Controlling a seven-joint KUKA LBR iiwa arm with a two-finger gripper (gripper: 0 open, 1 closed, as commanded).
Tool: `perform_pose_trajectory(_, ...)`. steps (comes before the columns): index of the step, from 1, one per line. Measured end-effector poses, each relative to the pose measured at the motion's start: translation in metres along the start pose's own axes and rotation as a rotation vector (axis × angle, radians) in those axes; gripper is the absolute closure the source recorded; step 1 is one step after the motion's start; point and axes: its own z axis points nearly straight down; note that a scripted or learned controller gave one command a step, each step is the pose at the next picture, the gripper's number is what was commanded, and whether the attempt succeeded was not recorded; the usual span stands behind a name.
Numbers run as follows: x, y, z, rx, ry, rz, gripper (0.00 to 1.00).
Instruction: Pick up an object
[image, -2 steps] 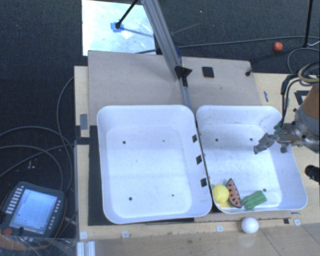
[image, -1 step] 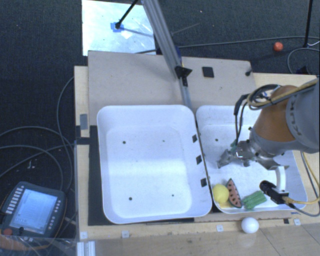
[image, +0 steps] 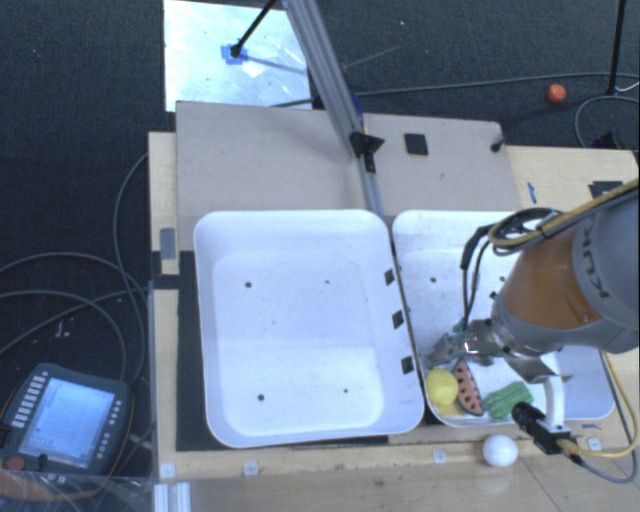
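Down in the near left corner of the right bin lie 3 small things bunched together: a yellow ball-like object against the bin's left wall, a red slice-shaped piece touching it on its right, and a green object just beside that, toward the near rim. Any of them would serve as the thing to pick up. A white ball sits outside the bins on the tabletop, just past the near rim.

Above this cluster hangs the wrist of the arm, its orange band over the right bin's middle and its metal end reaching toward the corner. The gripper is just above and beside the yellow object; whether its jaws stand wide or narrow I cannot tell, and nothing shows between them.

Since the 3 pieces touch and crowd the bin wall, the grasp likely calls for care. A good approach would be to centre over 1 piece only, probably the yellow object or the green one at the outer ends of the row, and to turn the jaws so they close across its narrow side, not into a neighbour or the wall. Descending straight should keep the pieces from being nudged apart.

The left bin lies just beside, well clear of the work.
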Motion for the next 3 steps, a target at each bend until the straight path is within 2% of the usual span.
perform_pose_trajectory(1, 0.0, 0.001, -0.011, -0.002, 0.0, -0.001, 1.0)
perform_pose_trajectory(2, 0.0, 0.001, -0.021, -0.003, 0.0, -0.001, 1.0)
perform_pose_trajectory(3, 0.11, 0.015, -0.102, -0.005, 0.003, -0.011, 1.0)
